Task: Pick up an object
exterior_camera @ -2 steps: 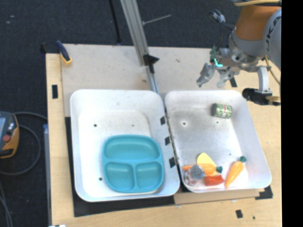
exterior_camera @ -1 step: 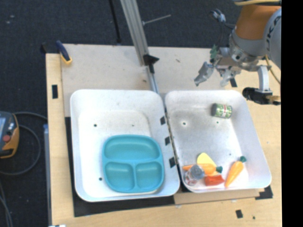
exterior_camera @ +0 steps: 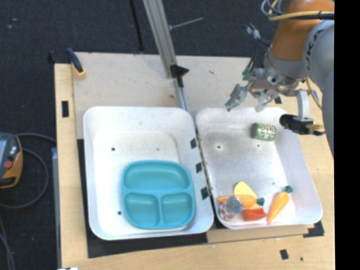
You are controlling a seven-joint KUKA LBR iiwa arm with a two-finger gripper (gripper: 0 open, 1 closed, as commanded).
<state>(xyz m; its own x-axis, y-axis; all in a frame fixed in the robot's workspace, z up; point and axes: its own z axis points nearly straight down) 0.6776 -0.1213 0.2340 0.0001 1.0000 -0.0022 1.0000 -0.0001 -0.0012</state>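
Camera view: pincer (exterior_camera: 251, 98) hovering over the far rim of the right bin (exterior_camera: 292, 167), fingers spread, pinching nothing. Green can (exterior_camera: 263, 131) lying on its side just below. Toy carrot (exterior_camera: 278, 205), yellow piece (exterior_camera: 243, 189) and a blurred, hard-to-identify jumble (exterior_camera: 236, 208) crowded in the near corner. Teal divided tray (exterior_camera: 158, 194) in the left bin (exterior_camera: 101, 151).

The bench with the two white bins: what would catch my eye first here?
Probably the turquoise divided tray lying in the left bin, the brightest thing there. Next, the colourful cluster in the right bin's near corner, with a toy carrot. A small green can lies alone farther back, below the gripper.
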